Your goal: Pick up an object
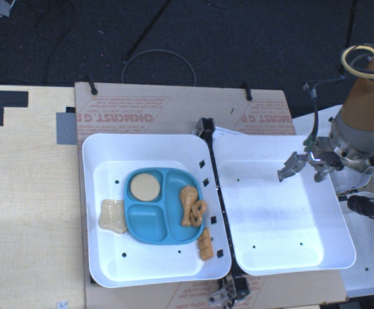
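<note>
- Objects to pick all lay in the left bin [90,172]: a blue tray [153,227] holding one round cracker [144,187] and one pretzel [191,206], one pale slice [112,215] beside the tray's left edge, and one small brown piece [205,244] at its lower right.
- The gripper [300,167] hung over the right bin [341,250], fingers apparently spread and holding nothing.
- Everything lay well left of it, across the divider; the pretzel, long axis running near-to-far, was nearest.

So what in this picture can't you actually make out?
- The tool over the right bin: too small and dark in the camera view to read how it is set.
- The arm: cut off by the right edge.
- The tan pieces on the blue tray: too small to identify.
- The tan piece beside the tray: blurred, unclear whether it touches it.
</note>
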`<state>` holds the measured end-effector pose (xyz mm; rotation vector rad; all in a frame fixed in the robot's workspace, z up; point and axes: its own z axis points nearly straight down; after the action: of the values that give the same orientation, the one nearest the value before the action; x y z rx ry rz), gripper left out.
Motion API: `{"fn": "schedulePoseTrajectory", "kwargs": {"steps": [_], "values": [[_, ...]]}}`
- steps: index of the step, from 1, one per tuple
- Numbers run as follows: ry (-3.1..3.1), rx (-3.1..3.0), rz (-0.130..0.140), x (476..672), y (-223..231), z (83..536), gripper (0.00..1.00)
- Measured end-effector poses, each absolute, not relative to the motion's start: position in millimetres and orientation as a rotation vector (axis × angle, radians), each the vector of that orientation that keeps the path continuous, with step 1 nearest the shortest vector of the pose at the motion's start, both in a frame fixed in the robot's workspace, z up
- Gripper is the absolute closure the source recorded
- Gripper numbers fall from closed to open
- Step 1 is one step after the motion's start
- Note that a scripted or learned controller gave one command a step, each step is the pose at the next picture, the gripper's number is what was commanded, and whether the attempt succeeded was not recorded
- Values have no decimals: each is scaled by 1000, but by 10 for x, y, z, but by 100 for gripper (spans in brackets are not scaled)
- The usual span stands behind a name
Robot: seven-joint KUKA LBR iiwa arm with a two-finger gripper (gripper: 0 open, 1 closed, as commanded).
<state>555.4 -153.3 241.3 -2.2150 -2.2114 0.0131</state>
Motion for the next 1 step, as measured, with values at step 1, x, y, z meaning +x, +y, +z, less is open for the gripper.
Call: {"fn": "schedulePoseTrajectory", "kwargs": {"steps": [1], "values": [[-2221, -2221, 2, 5578, -1535, 2481, 0]]}}
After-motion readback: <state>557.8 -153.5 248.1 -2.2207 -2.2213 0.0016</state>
